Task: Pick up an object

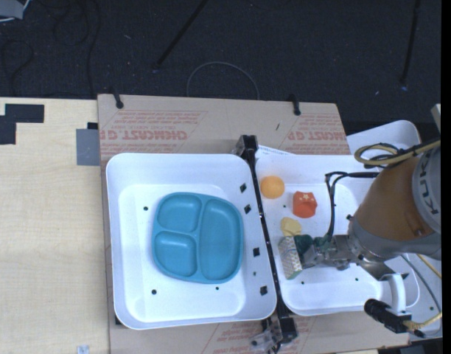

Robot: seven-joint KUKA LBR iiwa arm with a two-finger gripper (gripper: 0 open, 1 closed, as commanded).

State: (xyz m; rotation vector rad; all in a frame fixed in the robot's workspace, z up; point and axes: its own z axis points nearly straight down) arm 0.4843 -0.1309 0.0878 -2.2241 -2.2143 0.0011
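1. Your gripper point(308, 253) is low in the right bin point(314, 304), at a grey-and-green object point(289, 255) beside the yellow piece point(289, 226).
2. You cannot tell how the fingers stand.
3. Nothing looks lifted yet; grasp and raise remain, I judge.

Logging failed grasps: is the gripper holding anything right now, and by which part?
Cannot be told. The gripper sits low in the right bin against a grey meshed object, but no hold is visible.
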